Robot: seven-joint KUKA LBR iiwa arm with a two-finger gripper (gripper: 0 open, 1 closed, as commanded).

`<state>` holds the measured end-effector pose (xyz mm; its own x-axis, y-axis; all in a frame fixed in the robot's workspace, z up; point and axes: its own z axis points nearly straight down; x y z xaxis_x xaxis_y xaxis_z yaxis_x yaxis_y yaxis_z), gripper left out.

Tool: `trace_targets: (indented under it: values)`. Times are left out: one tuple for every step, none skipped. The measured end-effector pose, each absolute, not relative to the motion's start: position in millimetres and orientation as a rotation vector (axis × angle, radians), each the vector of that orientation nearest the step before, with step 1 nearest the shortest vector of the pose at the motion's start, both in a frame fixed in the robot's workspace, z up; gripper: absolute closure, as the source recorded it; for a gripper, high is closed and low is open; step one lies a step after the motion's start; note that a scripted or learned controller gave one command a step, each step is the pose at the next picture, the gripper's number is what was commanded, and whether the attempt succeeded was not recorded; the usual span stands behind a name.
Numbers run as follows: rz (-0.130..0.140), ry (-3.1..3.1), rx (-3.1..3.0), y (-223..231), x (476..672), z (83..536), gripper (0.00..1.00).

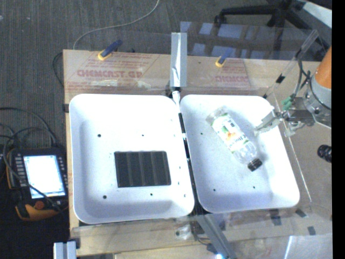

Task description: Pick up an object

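Two shallow white bins sit side by side on the bench. The left bin [86, 144] holds a dark, ribbed rectangular pad [142, 168] lying flat near the middle of its floor, slightly toward the near side. The right bin [215, 193] holds a clear plastic bottle [233, 135] lying on its side, slanting from the far left toward the near right, with a white, green and orange label around its body and a dark cap at its near-right end. The label's print is too small to read.

The arm comes in from the right, and most of it is cut off by the frame edge; a patch of its orange band shows at the upper right corner. The gripper [265, 124] reaches over the right bin's far-right rim, a pale thin finger pointing left and slightly toward the near side, its tip just beside the bottle's right flank. The wrist hardware behind it is a cluttered mix of grey metal, cables and a small green part, hard to separate. Only one slender finger can be picked out clearly, so how far the pincer is open cannot be told, and nothing is visibly clamped in it. Whether the tip touches the bottle is also unclear from this slant.

Beyond the bins, a clear sheet with reddish lettering covers the far bench. A small lit screen [41, 175] rests on the floor at the left.
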<state>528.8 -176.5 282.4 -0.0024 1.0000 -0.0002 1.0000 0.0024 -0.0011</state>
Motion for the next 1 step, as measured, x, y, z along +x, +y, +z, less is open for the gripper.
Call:
trace_targets:
  values:
    - [0.001, -2.129, -2.306, -154.3, 484.0, 253.0, 0.0]
